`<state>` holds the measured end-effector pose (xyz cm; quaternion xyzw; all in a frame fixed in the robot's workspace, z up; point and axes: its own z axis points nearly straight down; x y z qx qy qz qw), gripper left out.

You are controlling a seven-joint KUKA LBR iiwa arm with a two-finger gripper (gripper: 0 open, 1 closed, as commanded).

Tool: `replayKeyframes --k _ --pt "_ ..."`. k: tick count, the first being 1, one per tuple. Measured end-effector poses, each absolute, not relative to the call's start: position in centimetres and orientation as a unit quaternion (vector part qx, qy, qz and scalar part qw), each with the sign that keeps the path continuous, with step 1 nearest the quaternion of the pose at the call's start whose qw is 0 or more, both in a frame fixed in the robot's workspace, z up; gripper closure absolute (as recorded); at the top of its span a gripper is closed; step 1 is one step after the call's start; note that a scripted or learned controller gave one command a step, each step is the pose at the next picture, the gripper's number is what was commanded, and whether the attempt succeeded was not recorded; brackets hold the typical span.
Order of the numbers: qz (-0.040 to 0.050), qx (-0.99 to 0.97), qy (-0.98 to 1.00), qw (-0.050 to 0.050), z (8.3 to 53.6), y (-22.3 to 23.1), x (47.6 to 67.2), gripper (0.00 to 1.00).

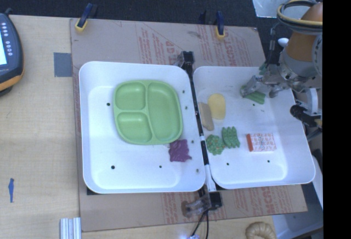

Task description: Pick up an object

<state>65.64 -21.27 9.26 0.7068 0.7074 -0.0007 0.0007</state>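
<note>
My gripper (262, 90) is low over the far right part of the right bin (296, 172), and its jaws stand spread open. A small green piece (256, 97) lies on the bin floor just at the fingertips, partly under the left one; it is not gripped. Further left in this bin lie a yellow block (217, 106), a tan stick (207, 116), two knobbly green toys (215, 144) (231, 137) and a red-and-white packet (260, 142).
The left bin (96, 166) holds a green divided plate (148, 112) and a purple toy (179, 151) near its right wall. A black divider clamp (188, 58) sits between the bins at the back. A handheld pendant (8, 49) lies at far left.
</note>
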Motion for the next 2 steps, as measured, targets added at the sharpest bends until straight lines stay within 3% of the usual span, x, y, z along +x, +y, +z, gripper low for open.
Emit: replayKeyframes --k 2 --pt "-0.0012 0.705 0.709 -0.002 9.23 -20.50 65.61 0.00"
